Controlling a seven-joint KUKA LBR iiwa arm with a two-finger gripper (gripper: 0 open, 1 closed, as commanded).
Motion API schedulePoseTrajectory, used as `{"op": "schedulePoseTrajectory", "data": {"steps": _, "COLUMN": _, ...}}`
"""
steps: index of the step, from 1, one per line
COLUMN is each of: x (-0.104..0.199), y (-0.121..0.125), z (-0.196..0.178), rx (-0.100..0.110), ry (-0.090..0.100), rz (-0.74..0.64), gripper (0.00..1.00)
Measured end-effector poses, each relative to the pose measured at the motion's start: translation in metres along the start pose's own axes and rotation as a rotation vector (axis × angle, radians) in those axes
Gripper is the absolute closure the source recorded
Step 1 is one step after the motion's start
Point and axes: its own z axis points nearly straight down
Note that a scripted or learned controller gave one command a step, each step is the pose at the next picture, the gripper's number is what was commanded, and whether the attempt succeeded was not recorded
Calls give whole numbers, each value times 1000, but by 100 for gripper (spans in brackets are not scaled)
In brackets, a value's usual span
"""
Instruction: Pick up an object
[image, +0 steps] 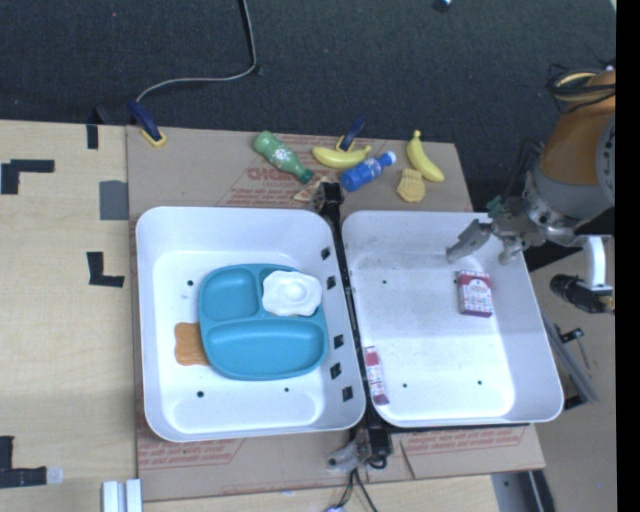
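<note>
My gripper (490, 246) hangs over the far right part of the right bin (430, 400), fingers spread open with nothing between them. A small red box (474, 294) lies flat on the bin floor just in front of and below the fingers, apart from them. A thin red-and-white packet (374, 373) lies along the right bin's left wall. In the left bin (170, 240) sits a blue divided plate (262, 322) with a white fried egg toy (291, 293) on its upper right section. An orange toast piece (186, 344) pokes out beside the plate's left edge.
Behind the bins on the cardboard lie a green bottle (281, 155), a yellow banana (341, 155), a blue bottle (366, 171), a second banana (424, 157) and a yellow wedge (411, 185). A black divider clamp (330, 198) sits between the bins.
</note>
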Motion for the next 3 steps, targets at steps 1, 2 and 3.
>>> {"op": "schedulePoseTrajectory", "data": {"steps": 1, "x": -22, "y": -20, "z": 97, "rx": -11, "ry": 1, "rz": -2, "gripper": 0}}
{"op": "schedulePoseTrajectory", "data": {"steps": 2, "x": -24, "y": -18, "z": 83, "rx": -20, "ry": -6, "rz": -3, "gripper": 100}}
{"op": "schedulePoseTrajectory", "data": {"steps": 3, "x": -24, "y": -18, "z": 83, "rx": -21, "ry": -6, "rz": -4, "gripper": 0}}
